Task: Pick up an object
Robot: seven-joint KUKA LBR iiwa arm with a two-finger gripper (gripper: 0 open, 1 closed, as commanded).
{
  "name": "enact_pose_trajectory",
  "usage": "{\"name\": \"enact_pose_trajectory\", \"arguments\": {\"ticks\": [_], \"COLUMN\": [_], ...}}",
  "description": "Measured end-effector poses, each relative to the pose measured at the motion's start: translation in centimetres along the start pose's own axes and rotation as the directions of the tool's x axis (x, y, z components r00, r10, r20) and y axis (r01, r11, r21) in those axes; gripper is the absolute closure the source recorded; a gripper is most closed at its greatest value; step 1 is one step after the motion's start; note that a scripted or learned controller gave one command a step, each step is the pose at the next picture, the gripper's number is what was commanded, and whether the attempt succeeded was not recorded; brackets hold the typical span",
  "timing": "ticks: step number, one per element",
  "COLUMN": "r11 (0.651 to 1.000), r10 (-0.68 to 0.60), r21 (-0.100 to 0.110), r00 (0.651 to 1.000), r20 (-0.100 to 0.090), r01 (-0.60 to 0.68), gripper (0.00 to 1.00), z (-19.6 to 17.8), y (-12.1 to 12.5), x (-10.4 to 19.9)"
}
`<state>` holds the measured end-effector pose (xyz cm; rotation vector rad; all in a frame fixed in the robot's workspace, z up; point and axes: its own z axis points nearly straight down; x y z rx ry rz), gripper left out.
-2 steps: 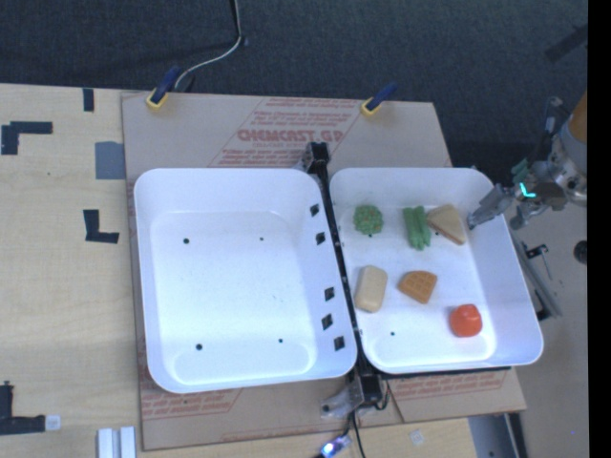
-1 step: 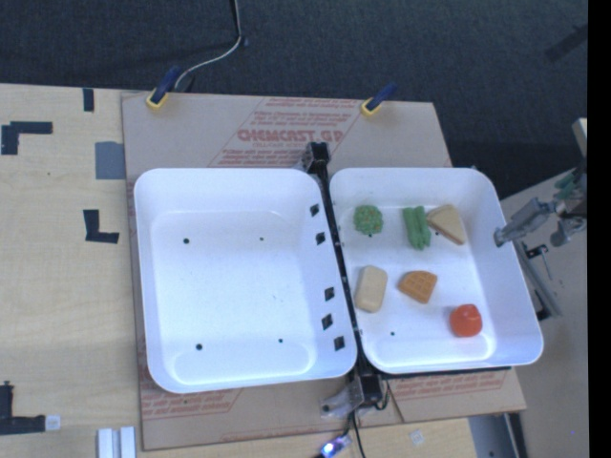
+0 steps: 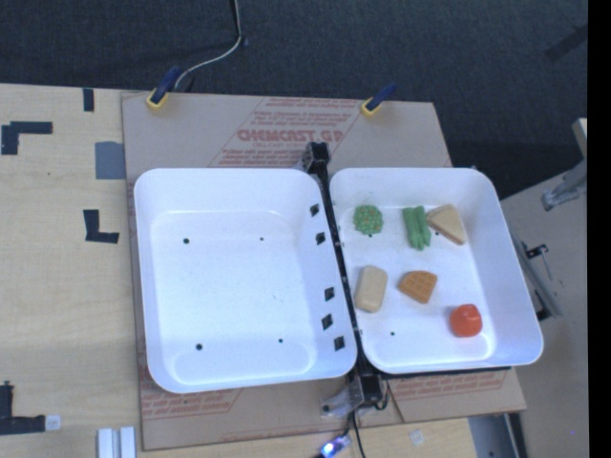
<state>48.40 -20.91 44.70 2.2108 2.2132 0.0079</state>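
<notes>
Objects lie loose in the right bin [image 3: 506, 256], right of frame centre: green lump [image 3: 368, 220], green stick [image 3: 415, 227], tan wedge [image 3: 448, 224], beige block [image 3: 370, 288], orange piece [image 3: 418, 285], red piece [image 3: 466, 321], spaced apart, probably for easy grasping. Claw state: cannot tell.
</notes>
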Motion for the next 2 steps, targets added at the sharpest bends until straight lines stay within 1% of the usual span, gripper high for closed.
{"name": "enact_pose_trajectory", "arguments": {"ticks": [1,2], "r11": [1.000,1.000], "r10": [-0.001,0.000], "r21": [0.005,0.010], "r00": [1.000,1.000], "r20": [-0.002,-0.004], "r01": [0.001,0.000], "gripper": [0.00,0.00], "z": [-6.3,-9.0], "y": [0.1,0.1], "x": [0.8,1.0]}}
